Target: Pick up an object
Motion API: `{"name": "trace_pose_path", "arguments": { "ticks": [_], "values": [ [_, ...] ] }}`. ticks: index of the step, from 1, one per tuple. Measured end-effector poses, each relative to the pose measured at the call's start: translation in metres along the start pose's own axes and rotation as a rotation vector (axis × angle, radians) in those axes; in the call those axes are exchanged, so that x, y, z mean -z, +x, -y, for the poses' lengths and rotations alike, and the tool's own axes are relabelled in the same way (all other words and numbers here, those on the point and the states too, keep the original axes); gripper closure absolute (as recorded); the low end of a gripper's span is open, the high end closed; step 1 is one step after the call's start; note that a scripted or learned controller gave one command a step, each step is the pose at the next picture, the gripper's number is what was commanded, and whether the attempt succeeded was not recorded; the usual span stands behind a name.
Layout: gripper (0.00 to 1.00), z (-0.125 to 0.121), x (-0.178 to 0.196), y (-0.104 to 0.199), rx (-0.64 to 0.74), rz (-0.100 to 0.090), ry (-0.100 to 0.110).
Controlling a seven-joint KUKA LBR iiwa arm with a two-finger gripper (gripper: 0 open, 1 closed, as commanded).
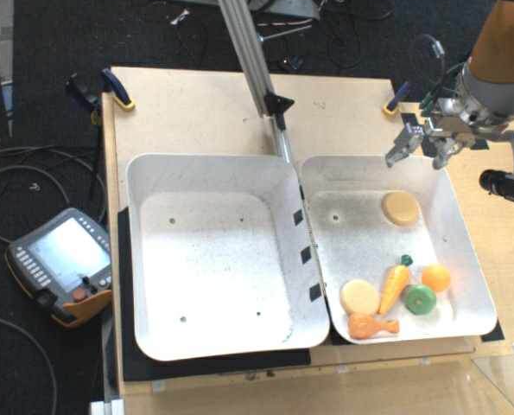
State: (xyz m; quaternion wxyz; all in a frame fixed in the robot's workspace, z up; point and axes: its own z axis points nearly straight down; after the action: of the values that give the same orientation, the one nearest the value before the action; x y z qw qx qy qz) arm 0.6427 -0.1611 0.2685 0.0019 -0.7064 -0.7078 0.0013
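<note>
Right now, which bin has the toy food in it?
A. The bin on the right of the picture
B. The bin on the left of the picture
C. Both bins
A. The carrot, the orange and the round tan pieces all lie in the right bin, while the end effector hovers over that bin's far edge.
</note>
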Motion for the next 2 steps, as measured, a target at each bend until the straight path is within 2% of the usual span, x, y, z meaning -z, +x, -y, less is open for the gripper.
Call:
{"name": "trace_pose_path", "arguments": {
  "ticks": [1, 2],
  "values": [
    [0.0, -0.001, 0.003, 0.0, 0.002, 0.002, -0.004],
    [0.0, 0.0, -0.062, 0.001, -0.002, 0.0, 0.002]
  ]
}}
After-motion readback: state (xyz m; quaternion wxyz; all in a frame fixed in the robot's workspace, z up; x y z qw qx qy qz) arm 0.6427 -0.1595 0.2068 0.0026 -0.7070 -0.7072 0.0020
